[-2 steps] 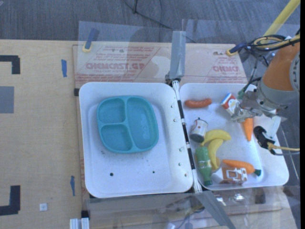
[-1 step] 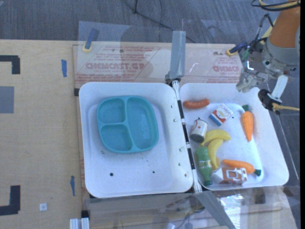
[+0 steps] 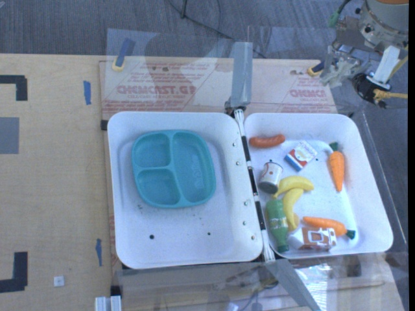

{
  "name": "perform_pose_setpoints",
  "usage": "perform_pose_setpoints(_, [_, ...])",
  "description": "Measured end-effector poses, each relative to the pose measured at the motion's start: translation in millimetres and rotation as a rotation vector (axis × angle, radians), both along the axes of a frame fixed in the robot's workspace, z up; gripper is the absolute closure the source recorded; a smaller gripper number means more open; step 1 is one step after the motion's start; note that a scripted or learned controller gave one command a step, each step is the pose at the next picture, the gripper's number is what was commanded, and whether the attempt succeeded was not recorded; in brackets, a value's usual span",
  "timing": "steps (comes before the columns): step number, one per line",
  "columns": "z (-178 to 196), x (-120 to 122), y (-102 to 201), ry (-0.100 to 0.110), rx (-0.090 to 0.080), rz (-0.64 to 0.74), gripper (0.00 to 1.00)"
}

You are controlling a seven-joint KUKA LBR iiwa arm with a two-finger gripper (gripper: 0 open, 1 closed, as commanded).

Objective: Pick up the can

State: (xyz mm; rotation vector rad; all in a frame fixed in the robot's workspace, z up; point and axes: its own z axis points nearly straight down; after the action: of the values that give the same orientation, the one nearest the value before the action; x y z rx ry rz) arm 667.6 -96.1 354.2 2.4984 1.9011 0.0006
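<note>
Your can [image 3: 270,175] lies tipped at the right bin's [image 3: 369,173] nine o'clock edge, touching the bananas [image 3: 293,193]. Your pincer [image 3: 334,67] hovers beyond the bin's twelve o'clock rim; its grip state can't be told.

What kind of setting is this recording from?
Likely a robot lab bench for pick-and-place trials: two white bins on a taped board, toy food and a small can in the right one, the arm's tool hanging above.

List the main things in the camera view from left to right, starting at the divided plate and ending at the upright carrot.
Teal divided plate → can → small red-and-white carton → upright carrot.
</note>
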Motion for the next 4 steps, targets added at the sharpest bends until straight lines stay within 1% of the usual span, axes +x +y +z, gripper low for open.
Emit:
perform_pose_setpoints(1, [70.1, -11.7, 40.6, 0.000, 0.000, 0.036, 1.00])
perform_pose_setpoints(2, [81.0, -0.6, 40.8, -0.001, 0.001, -0.365, 1.00])
perform_pose_setpoints(3, [80.8, -0.6, 38.9, 0.002, 0.000, -0.318, 1.00])
perform_pose_setpoints(4, [80.7, -0.8, 32.5, 0.000, 0.002, -0.619, 1.00])
